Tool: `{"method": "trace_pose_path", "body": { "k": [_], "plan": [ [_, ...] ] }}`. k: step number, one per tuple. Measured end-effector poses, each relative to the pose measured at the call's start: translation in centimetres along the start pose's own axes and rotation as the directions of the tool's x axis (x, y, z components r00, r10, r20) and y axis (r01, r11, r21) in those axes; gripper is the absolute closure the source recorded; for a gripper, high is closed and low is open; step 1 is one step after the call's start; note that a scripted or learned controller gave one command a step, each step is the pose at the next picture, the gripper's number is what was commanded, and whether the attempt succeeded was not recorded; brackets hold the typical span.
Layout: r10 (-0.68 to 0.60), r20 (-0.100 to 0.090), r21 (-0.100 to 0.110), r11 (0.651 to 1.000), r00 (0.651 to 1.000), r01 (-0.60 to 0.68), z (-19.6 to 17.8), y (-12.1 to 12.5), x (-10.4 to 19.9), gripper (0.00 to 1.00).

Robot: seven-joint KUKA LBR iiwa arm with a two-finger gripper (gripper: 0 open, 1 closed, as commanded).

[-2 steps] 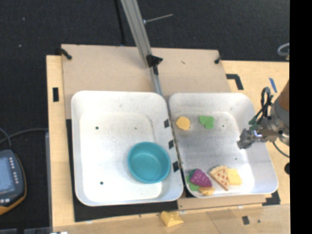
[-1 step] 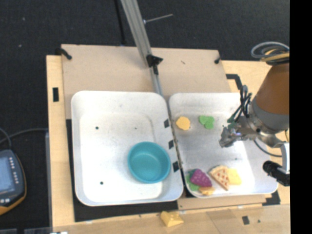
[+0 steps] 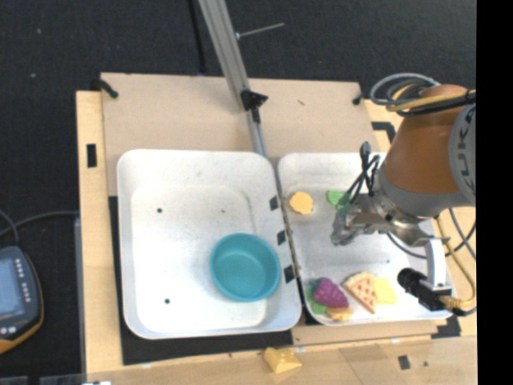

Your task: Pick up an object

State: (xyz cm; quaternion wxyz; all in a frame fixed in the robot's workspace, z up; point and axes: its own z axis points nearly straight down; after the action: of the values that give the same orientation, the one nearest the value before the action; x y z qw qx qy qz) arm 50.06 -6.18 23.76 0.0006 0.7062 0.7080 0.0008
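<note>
While we look down at the bench (image 3: 200, 111), we see that it is a light brown board, and it stands on a dark, almost black floor (image 3: 80, 22). Two white bins lie on it side by side. The left bin (image 3: 160, 183) has a teal bowl (image 3: 244, 265) in its near right part. The right bin (image 3: 321, 255) has several small toys: a round orange piece (image 3: 300, 203) at the far left, a green piece (image 3: 337, 196) just beside the arm, and at the near edge a purple piece (image 3: 329, 293) and a pizza slice (image 3: 365, 291) close together. The gripper (image 3: 345, 231) hangs over the middle of the right bin, but we cannot tell its state. A metal pole (image 3: 228, 54) rises at the far side. One yellow piece (image 3: 280, 360) lies on the bench near the bins, and a handheld screen device (image 3: 16, 295) is at the far left.
</note>
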Motion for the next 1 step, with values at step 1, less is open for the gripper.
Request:
{"method": "trace_pose_path", "body": {
  "k": [1],
  "plan": [
    [-0.001, -0.001, 0.000, 1.000, 1.000, 0.001, -0.93, 0.59, 5.56, 1.00]
  ]
}}
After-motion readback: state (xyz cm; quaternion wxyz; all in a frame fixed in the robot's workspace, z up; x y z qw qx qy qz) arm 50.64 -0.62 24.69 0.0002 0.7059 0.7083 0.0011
